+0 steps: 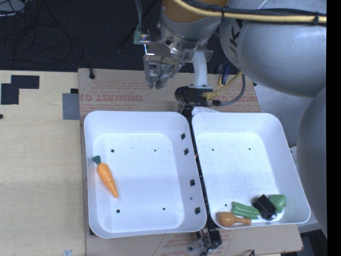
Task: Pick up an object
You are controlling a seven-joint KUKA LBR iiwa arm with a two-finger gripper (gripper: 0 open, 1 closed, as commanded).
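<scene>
Fingers (158, 79) hang close together above the worktop's (37, 159) cardboard, beyond the left bin's (88, 169) far rim, with nothing between them. Toy carrot (107, 178) lies well apart from them at about 7 o'clock, near that bin's left wall. In the right bin's (290, 159) near corner, at 5 o'clock, sit a green bean pod (244, 210), orange gourd (233, 219), black block (264, 206) and green piece (278, 200).

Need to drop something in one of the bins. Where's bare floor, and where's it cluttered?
Left bin: bare except the carrot along its left wall; everything right of it is free. Right bin: the far half and the floor by the centre divider are bare. Its near right corner is crowded: green bean pod, black block, green piece, tan gourd-shaped piece.
</scene>
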